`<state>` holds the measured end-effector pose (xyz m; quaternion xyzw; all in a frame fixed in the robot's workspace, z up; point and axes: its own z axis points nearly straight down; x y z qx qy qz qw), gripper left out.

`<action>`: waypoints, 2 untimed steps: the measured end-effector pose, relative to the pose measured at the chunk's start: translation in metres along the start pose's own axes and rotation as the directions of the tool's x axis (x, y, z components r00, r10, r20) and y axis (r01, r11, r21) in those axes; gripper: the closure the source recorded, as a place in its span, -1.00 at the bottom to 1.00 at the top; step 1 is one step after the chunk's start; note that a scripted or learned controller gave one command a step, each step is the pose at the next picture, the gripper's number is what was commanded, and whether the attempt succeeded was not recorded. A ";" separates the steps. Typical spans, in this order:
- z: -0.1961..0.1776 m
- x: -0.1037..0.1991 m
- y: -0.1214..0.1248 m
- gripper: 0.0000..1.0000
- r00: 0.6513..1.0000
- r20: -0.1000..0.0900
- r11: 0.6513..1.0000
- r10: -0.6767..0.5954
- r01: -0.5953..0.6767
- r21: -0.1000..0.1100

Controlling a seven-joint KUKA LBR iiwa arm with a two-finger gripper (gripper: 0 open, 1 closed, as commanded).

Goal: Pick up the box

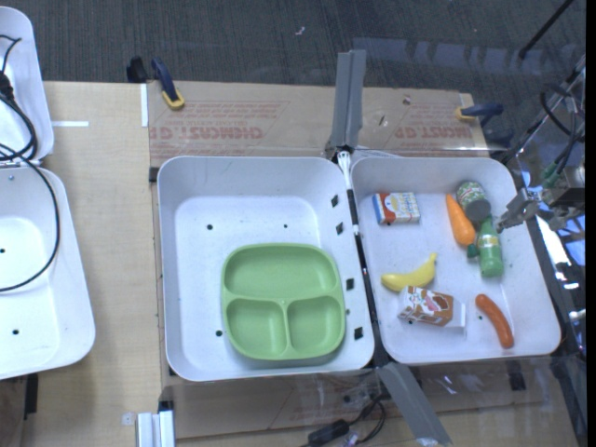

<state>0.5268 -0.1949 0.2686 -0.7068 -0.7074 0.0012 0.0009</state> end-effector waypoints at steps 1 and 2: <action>0.120 0.074 0.046 -1.00 0.995 0.000 0.995 0.100 -0.100 0.002; 0.076 0.163 0.129 -1.00 0.987 0.000 0.987 0.159 -0.159 -0.003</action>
